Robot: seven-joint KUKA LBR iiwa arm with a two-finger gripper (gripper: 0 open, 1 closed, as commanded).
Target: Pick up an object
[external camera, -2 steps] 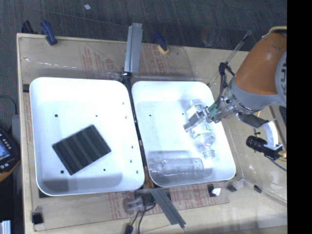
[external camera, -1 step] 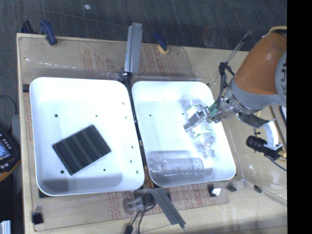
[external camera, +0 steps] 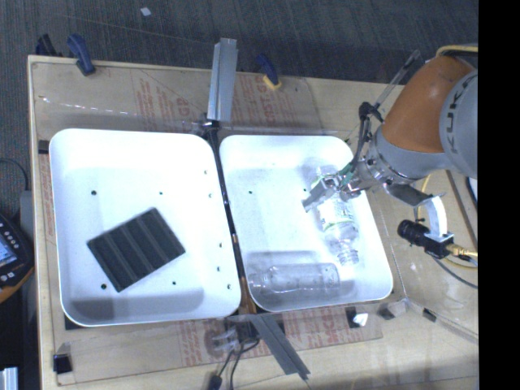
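Two clear bottles (external camera: 340, 227) (external camera: 294, 278) in the right bin (external camera: 268, 162), one just under the gripper (external camera: 325, 187), finger spread unclear.

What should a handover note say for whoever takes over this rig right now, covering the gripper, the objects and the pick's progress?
Gripper: over the right bin, at the top of the upright-lying clear bottle; grip state unclear.
Objects: that bottle along the right bin's right side; a second clear bottle lying across its near edge; a dark ribbed pad in the left bin.
Done: arm brought to the bottle.
Left: confirm a grasp and lift; nothing is visibly raised yet.
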